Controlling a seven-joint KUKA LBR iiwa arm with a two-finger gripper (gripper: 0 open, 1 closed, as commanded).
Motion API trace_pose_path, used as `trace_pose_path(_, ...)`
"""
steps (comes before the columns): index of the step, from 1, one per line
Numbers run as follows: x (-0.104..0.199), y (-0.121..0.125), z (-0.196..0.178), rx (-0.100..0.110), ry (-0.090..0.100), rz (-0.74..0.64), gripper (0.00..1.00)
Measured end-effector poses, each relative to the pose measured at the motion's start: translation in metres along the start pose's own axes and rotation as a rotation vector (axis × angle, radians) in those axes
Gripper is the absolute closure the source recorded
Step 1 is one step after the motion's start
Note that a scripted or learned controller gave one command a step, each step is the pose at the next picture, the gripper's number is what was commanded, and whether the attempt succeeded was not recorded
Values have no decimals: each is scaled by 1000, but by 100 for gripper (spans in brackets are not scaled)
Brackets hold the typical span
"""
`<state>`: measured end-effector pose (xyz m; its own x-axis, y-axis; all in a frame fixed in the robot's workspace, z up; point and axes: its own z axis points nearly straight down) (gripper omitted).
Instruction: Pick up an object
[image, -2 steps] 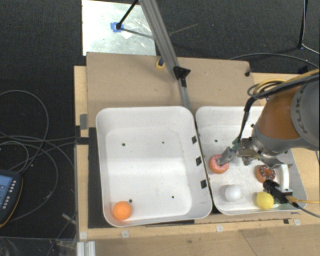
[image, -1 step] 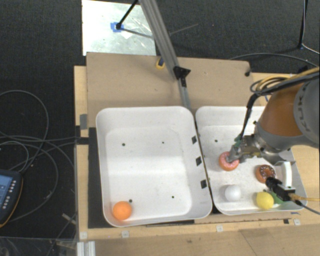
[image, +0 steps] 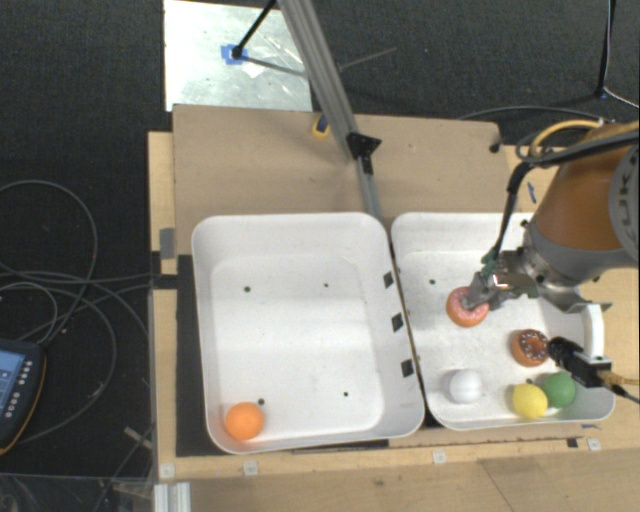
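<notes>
Camera view, contents listed against the right bin (image: 420, 240). Item: pink-and-orange ring-shaped toy (image: 467, 309), near the bin's middle. Item: gripper (image: 487, 291), its jaws directly over that toy's upper right edge; how far they are open cannot be told. Item: brown frosted doughnut toy (image: 529, 347), right of the ring. Items along the near wall: white ball (image: 464, 386), yellow lemon (image: 529, 400), green ball (image: 560, 390). Neighbouring left bin (image: 290, 240): orange ball (image: 244, 421), near-left corner.
</notes>
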<state>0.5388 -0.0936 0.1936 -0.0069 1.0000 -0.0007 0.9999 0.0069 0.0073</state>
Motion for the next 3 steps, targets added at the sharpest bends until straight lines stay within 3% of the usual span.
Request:
trace_pose_path(2,5,12,-103,0,-1,0,100)
trace_pose_path(3,53,33,-77,7,2,-4,100)
